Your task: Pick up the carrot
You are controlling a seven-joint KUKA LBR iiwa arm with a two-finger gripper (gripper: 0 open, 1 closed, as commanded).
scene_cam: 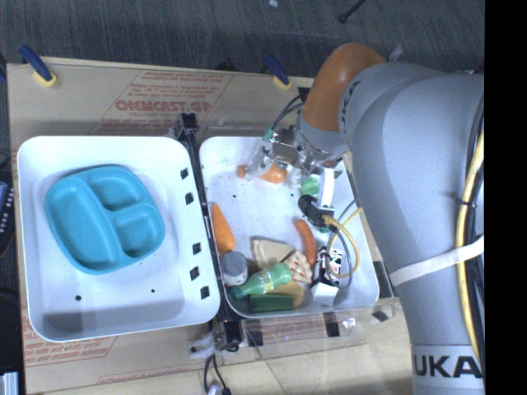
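I'm seeing the carrot (222, 228) lying against the right bin's (247, 151) left wall, mid-bin, well apart from the gripper (284, 161), which is hanging at the far end over small orange pieces (273, 174). Risk I'm flagging: the program may be closing on those pieces or the orange sausage-shaped item (305, 239) instead, since the colours match. The carrot hugging the wall is also leaving little room for a finger. Whether the pincer is spread or pressed together, I can't tell.

blue tray (103, 216) in left bin (33, 303), carrot (221, 228) in right bin (247, 151), pincer (284, 161) near its far edge
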